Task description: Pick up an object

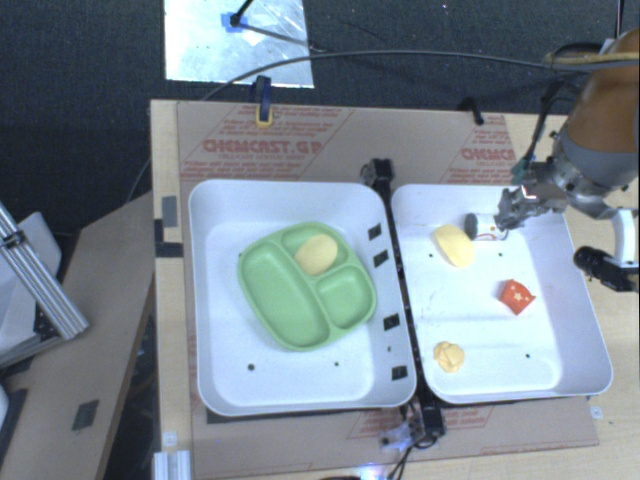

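bench, two white bins

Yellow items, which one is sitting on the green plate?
The pale yellow lump in the left bin, in the green plate's upper compartment. The other two yellow pieces lie in the right bin.

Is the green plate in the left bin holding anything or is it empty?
Holding something. The green plate has one yellow food piece in its upper compartment; its other compartments look bare.
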